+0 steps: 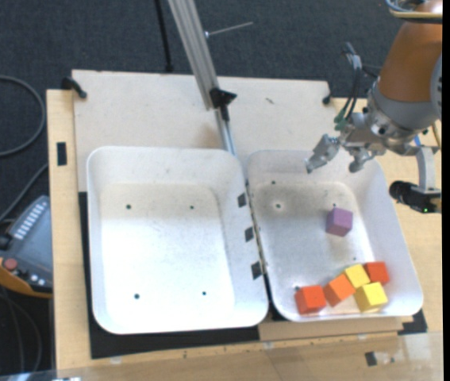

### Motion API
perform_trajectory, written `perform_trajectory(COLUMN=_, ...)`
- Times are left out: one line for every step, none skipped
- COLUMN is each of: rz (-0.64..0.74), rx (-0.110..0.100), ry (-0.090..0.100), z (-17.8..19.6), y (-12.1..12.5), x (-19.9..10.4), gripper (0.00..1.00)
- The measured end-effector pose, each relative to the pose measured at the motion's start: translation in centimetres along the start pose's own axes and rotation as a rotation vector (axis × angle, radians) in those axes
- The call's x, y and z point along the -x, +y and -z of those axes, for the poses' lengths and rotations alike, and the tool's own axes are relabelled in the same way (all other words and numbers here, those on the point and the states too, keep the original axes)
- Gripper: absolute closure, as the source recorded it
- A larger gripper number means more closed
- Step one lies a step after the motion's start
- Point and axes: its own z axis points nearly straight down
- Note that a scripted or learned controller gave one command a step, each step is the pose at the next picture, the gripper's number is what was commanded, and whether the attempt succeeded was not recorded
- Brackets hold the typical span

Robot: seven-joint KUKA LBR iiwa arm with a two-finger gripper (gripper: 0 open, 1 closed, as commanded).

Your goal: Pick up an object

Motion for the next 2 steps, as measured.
perform_trajectory(rz=-0.006, rx=-0.007, ry=-0.001, z=-10.1, y=-1.0, x=4.9, gripper=0.00)
perform_trajectory(rz=0.001, rx=0.006, ry=-0.002, z=-14.3, y=-2.7, x=4.8, gripper=0.00)
